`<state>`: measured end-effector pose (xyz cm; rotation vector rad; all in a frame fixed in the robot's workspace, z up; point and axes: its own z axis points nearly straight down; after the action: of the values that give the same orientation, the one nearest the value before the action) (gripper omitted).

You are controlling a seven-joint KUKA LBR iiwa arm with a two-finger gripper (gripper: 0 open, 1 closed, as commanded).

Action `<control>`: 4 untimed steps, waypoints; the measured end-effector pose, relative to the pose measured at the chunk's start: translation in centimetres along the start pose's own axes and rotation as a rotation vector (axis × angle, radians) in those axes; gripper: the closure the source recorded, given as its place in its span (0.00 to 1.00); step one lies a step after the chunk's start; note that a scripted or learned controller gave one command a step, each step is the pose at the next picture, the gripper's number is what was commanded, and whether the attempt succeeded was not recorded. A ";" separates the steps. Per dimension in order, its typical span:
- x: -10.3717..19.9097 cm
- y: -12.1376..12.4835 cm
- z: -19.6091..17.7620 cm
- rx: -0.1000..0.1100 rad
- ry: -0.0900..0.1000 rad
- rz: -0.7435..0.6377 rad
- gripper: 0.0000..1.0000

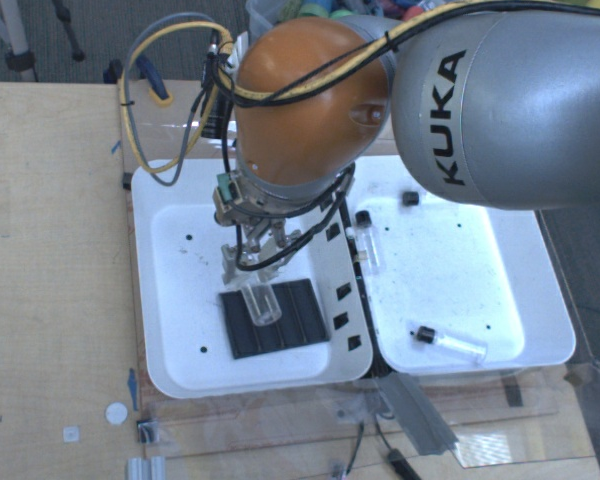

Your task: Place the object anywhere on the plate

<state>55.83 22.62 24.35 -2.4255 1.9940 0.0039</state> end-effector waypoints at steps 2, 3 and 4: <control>-0.1 -0.1 -1.1 0.006 -0.006 0.004 1.00; 1.3 -6.7 0.0 0.006 -0.003 -0.125 1.00; 2.1 -10.6 3.6 0.006 -0.003 -0.608 1.00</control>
<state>66.65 22.63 20.75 -2.9050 1.1742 0.0007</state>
